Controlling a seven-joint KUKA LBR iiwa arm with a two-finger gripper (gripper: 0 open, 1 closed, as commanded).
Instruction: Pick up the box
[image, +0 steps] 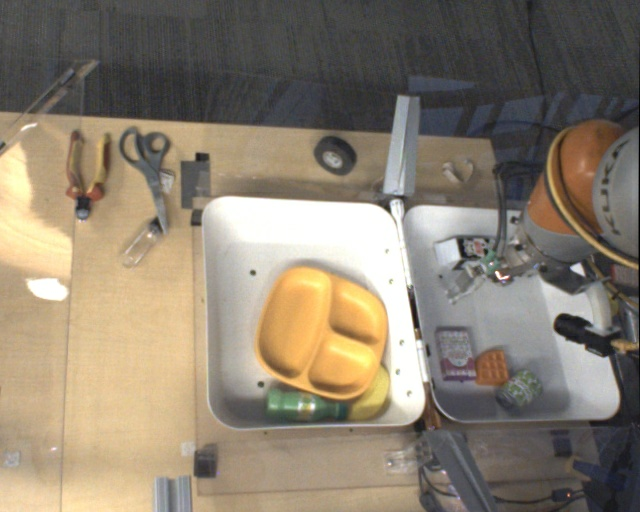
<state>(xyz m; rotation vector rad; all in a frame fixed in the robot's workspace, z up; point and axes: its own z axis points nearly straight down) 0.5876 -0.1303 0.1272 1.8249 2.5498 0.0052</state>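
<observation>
The box (456, 354) is small and flat, purple and white, and lies near the front left of the right bin (590, 400). My gripper (468, 272) hangs over the back left part of that bin, well behind the box and apart from it. Nothing shows in its grasp. The grey arm with its orange band (572, 185) reaches in from the right.
An orange packet (491, 367) touches the box's right side, with a green-grey round item (519, 388) beyond it. The left bin (230, 300) holds a yellow divided tray (322, 328), a green bottle (300, 405) and a yellow item (372, 398). Scissors (150, 165), pliers (86, 170) and a tape roll (335, 154) lie on the bench.
</observation>
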